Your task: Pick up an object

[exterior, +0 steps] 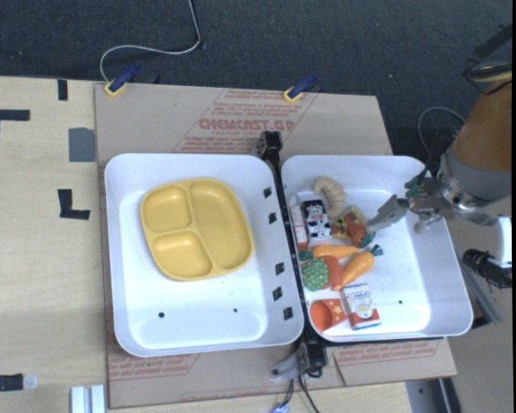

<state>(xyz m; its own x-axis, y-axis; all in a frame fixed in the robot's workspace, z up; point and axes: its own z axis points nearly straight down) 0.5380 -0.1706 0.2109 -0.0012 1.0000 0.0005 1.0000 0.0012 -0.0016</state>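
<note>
In the right bin (pixel 439 317), a small carton (pixel 359 306) lies nearest, with a carrot (pixel 356 268) beyond it in the packed toy pile. The gripper (pixel 374 222) reaches in from the right, its grip indiscernible; crowding could foil a clean pick.

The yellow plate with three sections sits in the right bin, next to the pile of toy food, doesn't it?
Not quite. The camera view shows the yellow plate in the left bin, alone. It does have three sections. The pile of toy food lies in the right bin, the neighbouring one.
</note>
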